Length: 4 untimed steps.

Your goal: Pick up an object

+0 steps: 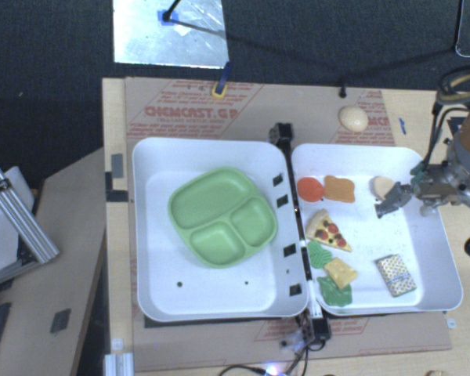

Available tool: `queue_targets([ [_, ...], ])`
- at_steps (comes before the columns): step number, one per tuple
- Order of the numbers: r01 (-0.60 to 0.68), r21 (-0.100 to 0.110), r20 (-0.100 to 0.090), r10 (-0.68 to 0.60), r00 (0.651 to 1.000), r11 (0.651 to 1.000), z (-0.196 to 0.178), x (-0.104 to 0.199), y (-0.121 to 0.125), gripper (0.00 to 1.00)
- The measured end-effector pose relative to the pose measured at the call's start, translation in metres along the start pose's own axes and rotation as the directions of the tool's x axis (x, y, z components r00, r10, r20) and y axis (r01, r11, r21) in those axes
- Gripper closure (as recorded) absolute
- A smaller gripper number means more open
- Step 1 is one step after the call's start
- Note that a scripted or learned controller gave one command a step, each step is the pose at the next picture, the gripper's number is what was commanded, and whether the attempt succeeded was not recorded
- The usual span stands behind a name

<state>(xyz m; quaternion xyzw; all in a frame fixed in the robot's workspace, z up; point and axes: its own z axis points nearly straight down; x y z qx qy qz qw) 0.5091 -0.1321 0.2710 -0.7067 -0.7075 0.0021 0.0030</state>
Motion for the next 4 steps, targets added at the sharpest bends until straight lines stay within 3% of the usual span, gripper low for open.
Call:
queue_targets([
  [1,0.002,-0.009,0.002,-0.002,1.000,1.000,-0.004,0.000,0.002,0.00],
  [4,0.000,-0.004,0.000,0.000,1.000,1.000,0.182,-0.001,0.007,0.00],
])
